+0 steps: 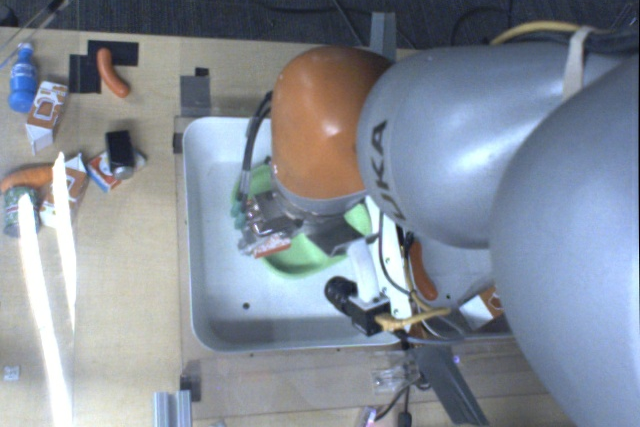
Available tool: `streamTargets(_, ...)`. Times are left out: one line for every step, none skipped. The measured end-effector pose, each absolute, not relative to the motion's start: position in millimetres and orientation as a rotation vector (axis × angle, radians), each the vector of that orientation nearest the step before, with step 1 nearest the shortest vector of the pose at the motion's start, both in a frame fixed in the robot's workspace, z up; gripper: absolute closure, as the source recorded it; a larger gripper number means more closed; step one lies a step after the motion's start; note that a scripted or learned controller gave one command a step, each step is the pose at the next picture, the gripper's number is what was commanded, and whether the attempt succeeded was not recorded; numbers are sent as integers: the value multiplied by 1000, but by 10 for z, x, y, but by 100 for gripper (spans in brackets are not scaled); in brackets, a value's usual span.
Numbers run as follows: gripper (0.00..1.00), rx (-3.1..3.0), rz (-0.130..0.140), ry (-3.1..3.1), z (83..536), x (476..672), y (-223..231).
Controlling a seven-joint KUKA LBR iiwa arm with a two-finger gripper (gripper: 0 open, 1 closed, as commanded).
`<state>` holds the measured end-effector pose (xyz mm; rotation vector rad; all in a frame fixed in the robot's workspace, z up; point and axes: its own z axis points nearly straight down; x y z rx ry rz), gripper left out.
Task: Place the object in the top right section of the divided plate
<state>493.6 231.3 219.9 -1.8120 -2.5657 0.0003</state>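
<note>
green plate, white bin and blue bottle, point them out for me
green plate (300, 255), camera view, visible lower rim
white bin (215, 245), camera view, bare floor at left
blue bottle (22, 77), camera view, body

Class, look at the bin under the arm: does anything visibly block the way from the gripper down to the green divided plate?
Nothing visible does. The gripper hangs right over the green divided plate in the white bin. The arm hides most of the plate, so its sections cannot be checked.
</note>
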Motion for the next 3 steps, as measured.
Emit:
streamTargets(100, -1913, -3, -2493, 2389, 5519, 2071)
streamTargets(100, -2091, -4, -2347, 3787, 5781, 1906)
streamTargets(100, -2040, -3, -2391, 3983, 5525, 2285)
